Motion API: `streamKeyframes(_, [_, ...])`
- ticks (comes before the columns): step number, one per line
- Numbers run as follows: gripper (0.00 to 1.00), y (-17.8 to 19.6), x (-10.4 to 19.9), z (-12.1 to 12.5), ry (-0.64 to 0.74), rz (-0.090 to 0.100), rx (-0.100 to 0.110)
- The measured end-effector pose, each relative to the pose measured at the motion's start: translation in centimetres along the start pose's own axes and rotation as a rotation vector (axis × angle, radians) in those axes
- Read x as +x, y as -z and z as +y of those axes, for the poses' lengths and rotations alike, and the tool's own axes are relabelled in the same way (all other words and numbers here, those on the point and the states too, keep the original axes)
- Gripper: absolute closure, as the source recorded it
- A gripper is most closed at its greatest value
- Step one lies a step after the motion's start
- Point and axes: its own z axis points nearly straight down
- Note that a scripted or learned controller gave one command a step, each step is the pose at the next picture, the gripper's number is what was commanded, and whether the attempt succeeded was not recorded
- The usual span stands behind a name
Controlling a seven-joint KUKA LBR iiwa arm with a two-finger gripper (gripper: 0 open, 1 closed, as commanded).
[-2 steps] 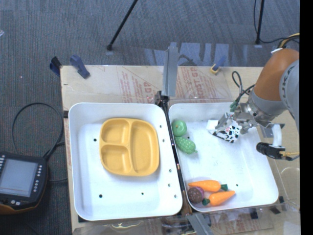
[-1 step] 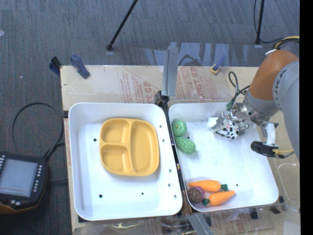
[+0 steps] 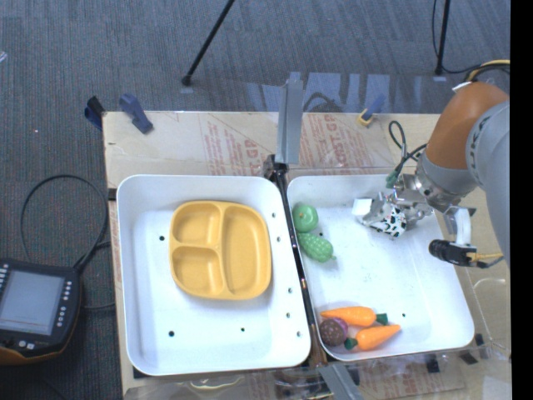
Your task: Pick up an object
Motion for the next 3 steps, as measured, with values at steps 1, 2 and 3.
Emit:
streamKeyframes(1, [1.00,8.9,6.9,-0.7,-0.012,-0.004,-0.031])
streamKeyframes(2, [0.00,8.4,6.7,-0.9,-0.015,-0.005,-0.023])
streamKeyframes(3, [0.00,1.6,10.2,-1.5,0.049,-0.005,-0.014])
